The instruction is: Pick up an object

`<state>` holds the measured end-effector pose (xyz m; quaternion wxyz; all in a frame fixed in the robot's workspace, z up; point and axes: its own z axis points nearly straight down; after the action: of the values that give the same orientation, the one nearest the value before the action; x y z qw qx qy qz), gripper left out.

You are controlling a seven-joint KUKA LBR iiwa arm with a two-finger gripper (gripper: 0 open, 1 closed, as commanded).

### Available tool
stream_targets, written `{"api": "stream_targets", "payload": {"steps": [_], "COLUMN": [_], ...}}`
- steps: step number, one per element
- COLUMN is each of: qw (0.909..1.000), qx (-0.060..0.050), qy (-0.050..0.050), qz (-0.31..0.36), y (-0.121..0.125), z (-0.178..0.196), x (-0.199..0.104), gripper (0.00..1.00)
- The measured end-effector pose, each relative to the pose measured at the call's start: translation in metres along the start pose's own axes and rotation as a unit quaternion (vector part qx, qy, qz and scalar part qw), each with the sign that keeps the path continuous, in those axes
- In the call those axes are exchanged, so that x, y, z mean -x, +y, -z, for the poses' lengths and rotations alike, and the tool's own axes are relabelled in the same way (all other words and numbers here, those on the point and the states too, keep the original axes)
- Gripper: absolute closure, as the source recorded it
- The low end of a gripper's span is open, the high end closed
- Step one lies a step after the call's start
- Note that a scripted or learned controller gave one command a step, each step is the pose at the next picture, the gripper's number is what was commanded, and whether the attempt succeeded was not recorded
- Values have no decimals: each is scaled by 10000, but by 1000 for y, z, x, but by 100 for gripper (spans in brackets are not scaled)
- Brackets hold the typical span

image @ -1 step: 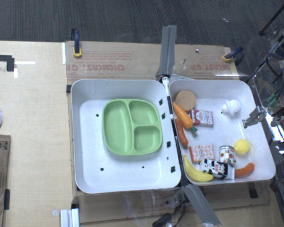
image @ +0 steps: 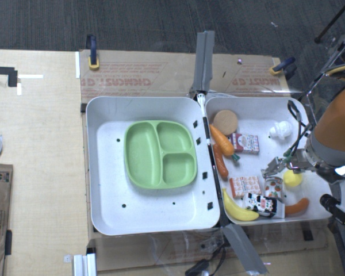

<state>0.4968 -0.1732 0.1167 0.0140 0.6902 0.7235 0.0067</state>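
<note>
The right bin [image: 259,105] holds the loose objects. A carrot [image: 221,141] and a red sausage [image: 220,164] lie along its left wall, with a round brown biscuit [image: 225,121] behind them. A red-and-white box [image: 245,143], a pink pack [image: 245,186], a banana [image: 238,207], a black-and-white carton [image: 260,203], a small tin [image: 273,187], a yellow ball [image: 292,179], an orange sausage [image: 296,206] and a white lump [image: 280,130] are spread about. My gripper [image: 278,167] hangs low over the bin's right half, just above the tin and left of the yellow ball.
The left bin [image: 103,154] carries a green divided plate [image: 160,153]. A grey divider post [image: 204,62] rises between the bins at the back. Cables and the arm's orange band [image: 338,125] crowd the right bin's right side. Clamps [image: 92,55] sit on the cardboard behind.
</note>
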Motion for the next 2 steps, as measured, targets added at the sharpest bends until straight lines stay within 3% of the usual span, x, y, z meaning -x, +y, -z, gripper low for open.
{"api": "stream_targets", "payload": {"steps": [1, 2], "qw": [9863, 9826], "qx": [-154, -116], "qy": [31, 22], "qz": [-1639, -1856], "y": [-9, -16], "z": [3, -21], "x": [-22, -30], "gripper": [0, 0]}}
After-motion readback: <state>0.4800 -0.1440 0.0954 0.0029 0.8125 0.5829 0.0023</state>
